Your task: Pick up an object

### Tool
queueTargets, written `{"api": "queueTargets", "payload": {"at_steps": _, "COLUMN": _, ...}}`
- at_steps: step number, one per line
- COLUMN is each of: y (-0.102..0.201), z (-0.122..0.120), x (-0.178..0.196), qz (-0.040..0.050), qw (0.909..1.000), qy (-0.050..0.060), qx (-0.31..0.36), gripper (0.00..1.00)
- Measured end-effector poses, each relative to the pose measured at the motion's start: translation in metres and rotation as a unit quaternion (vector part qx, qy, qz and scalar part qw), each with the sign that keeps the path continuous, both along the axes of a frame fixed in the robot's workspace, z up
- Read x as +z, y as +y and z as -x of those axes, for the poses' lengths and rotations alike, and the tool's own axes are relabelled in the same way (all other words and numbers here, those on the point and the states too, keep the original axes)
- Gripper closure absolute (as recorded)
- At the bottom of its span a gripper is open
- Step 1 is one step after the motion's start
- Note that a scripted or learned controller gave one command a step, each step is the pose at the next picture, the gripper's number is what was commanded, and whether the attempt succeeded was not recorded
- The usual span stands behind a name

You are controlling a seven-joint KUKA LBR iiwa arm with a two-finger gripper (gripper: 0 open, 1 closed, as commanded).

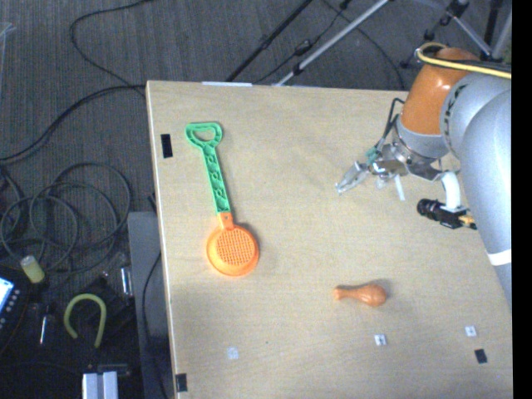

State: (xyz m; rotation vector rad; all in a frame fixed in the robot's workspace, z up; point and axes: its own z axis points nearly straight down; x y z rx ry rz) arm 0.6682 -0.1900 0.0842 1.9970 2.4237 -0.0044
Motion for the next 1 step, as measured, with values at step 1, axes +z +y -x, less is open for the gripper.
{"api": "queueTargets", "payload": {"at_steps": 1, "y": 0.0399, "z": -0.0004, "x": 0.0000, "qz": -0.0011, "qw": 0.9866, "qy": -0.001, "qx": 0.163, "gripper": 0.00}}
